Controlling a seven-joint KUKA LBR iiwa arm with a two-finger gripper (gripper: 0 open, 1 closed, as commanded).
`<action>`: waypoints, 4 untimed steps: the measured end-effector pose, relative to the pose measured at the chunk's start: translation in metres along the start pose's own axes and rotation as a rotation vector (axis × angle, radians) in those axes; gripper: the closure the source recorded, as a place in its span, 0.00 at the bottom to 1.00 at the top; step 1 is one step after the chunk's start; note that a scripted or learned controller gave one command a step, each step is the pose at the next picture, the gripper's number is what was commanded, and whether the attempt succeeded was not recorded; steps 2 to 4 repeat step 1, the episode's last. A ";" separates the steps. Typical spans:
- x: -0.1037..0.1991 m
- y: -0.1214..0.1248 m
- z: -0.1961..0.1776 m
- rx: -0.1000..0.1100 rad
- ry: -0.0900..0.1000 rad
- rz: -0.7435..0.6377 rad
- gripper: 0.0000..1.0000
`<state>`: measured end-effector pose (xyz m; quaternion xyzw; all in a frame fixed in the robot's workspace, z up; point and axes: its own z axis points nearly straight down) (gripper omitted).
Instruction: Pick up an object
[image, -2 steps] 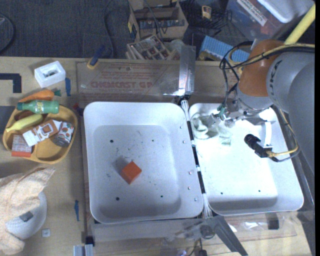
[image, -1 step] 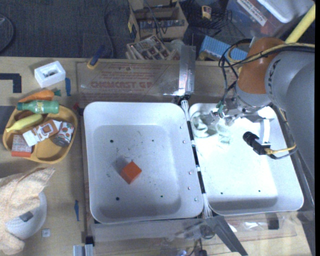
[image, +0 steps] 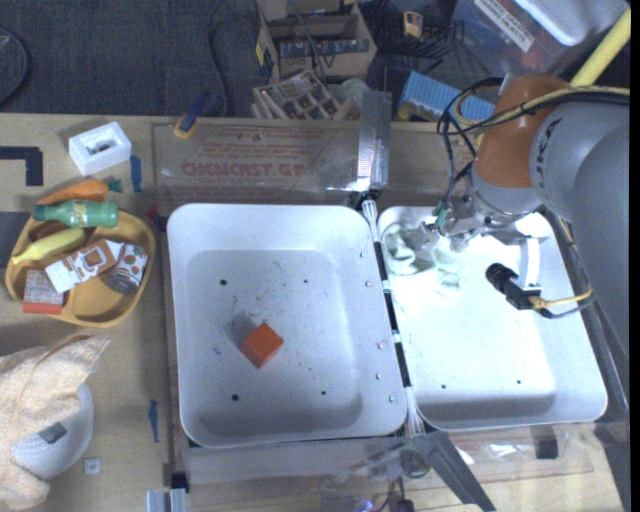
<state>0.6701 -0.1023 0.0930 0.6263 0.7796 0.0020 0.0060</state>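
Wood-topped and cluttered, your bench carries a yellow bowl (image: 75, 300) of toy food at the far left, a crumpled cloth (image: 45, 400) below it and a small white box (image: 100, 147) above it. Moving right, you come to the left bin (image: 200, 240), where an orange block (image: 263, 344) sits alone on the floor a little below the middle, turned so that one corner points toward the near rim. It looks roughly cubic, so you have no real long axis to line up with; either pair of flat faces should do. Next is the right bin (image: 560, 400), brightly lit and washed out. The gripper (image: 443, 232) hangs over its upper left corner, close to the divider between the bins, with the grey arm (image: 560, 150) and its orange band reaching in from the right. Glare hides the fingers, so you cannot tell how they are set, and nothing can be made out between them. The relation that matters: the block lies down and to the left of the gripper, across the divider, well apart from it. Judging from this, you would need to cross into the left bin before any descent
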 end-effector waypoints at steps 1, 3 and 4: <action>0.000 0.000 0.000 0.000 0.000 0.000 0.00; 0.000 0.000 0.000 0.000 0.000 0.000 0.00; 0.000 0.000 0.000 0.000 0.000 0.000 0.00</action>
